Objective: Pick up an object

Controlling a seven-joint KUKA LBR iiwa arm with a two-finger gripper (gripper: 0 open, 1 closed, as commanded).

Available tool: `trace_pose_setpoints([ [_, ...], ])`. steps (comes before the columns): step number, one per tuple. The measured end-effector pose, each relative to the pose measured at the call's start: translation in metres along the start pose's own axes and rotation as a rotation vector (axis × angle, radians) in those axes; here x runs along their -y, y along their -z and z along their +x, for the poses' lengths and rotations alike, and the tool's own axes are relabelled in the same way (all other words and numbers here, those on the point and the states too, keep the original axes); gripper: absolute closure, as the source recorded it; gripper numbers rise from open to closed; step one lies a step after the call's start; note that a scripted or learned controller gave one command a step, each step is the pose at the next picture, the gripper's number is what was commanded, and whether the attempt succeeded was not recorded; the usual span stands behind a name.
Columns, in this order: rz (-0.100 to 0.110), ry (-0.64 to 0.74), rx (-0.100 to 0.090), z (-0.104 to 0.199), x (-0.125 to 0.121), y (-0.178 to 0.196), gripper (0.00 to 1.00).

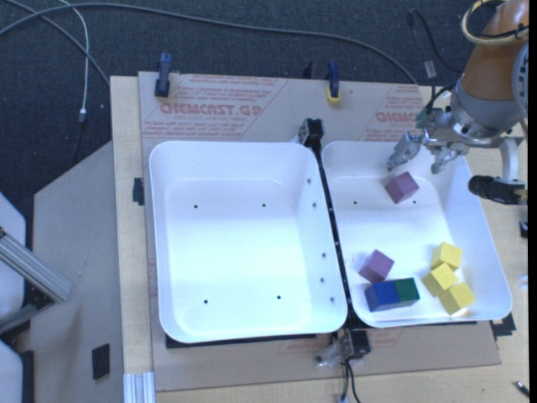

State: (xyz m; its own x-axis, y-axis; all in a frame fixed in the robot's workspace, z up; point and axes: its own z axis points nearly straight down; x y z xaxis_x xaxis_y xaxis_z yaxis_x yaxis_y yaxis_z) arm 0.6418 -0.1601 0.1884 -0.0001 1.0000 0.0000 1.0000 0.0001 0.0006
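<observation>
A purple block [402, 186] lies alone at the upper right of the frame, in the right bin [482, 225]. The gripper [423, 152] hangs just above it, fingers spread, holding nothing, seemingly lined up to grab it.

The grey-and-orange arm [495, 65] is cut off by the right edge — the green block [408, 289] is partly hidden by the blue block [384, 295].
</observation>
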Motion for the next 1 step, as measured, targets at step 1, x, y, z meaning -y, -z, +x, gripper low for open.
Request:
trace_pose_setpoints([
  [1, 0.009, -0.001, -0.001, -0.0188, -0.0088, -0.1063, 0.0],
])
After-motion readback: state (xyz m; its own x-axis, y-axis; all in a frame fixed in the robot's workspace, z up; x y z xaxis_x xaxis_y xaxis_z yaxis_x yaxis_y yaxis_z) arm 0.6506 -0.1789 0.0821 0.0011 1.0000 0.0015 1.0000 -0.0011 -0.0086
